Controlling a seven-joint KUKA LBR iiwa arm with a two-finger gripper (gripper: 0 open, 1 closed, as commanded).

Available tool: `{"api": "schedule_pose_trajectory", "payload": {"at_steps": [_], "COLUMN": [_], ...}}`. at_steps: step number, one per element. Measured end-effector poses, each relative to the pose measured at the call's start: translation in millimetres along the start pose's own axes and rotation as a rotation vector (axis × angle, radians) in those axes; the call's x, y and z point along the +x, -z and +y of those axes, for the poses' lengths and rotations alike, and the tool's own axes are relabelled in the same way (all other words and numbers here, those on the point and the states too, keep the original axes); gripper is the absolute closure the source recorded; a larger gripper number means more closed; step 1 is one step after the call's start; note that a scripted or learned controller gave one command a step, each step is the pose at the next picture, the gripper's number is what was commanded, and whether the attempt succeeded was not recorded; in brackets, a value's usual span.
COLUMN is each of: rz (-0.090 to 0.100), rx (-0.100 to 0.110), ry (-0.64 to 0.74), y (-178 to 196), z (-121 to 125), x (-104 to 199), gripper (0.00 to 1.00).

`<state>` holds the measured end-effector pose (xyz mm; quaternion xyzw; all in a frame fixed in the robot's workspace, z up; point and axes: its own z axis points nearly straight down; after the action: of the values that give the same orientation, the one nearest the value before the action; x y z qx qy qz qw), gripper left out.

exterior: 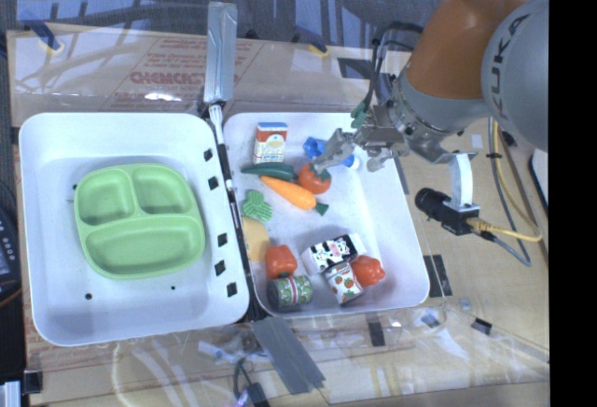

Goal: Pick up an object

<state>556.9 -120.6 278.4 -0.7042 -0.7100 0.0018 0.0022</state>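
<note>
Two white bins sit side by side on the worktop. At frame left, one bin holds a green tray. At centre, the other bin holds a carrot, tomato, carton and cans. Over this bin's upper right corner, the gripper hangs; whether its fingers are open or closed, I cannot tell.

I see even, bright overhead light, glare on the plastic sheet behind the bins, soft shadows, and slightly soft focus.
</note>
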Motion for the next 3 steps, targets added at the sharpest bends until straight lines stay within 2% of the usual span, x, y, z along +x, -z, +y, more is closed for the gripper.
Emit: {"api": "schedule_pose_trajectory", "payload": {"at_steps": [1, 2, 3], "rz": [0.0, 0.0, 0.0], "rx": [0.002, -0.001, 0.0], "ry": [0.224, 0.428, 0.432], "y": [-83.3, -182.3, -172.3], "z": [15.7, 45.0, 45.1], "x": [45.0, 11.8, 11.3], "gripper": [0.0, 0.0, 1.0]}}
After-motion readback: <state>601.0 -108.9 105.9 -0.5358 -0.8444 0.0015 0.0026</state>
